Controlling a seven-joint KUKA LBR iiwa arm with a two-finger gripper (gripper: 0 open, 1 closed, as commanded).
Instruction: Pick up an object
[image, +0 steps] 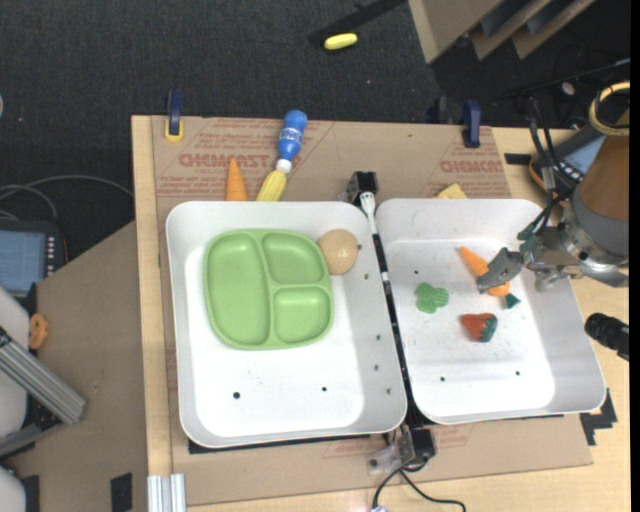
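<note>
Dark carpet surrounds the brown cardboard-topped table (150, 300), and a small yellow object (341, 41) lies on that floor beyond the table's far edge. Two blue clamps (175, 114) grip the far edge. On the cardboard behind the bins lie an orange carrot-shaped toy (234, 182), a yellow toy piece (271, 186) and a blue-and-white bottle-shaped toy (291, 136), close together.

Left of the two, the shallow white left bin (280, 400) holds a light green plastic tray with three compartments (268, 287); a round tan ball (338, 250) sits just beside the tray's far right corner, near the bin's right wall.

Next comes the shallow white right bin (480, 385). A small green leafy toy (431, 297) lies left of its middle. A red toy with a dark green end (479, 326) — strawberry-like — lies nearer the front, apart from the green one. An orange carrot-like piece (471, 259) lies toward the back, and just beside it the grey two-finger gripper (497, 277) reaches in from the right, low over the bin. Another bit of orange with a speck of green (508, 294) shows under the gripper's tip. Whether the jaws are spread or pressed together, I cannot tell — nothing shows plainly between them.
</note>
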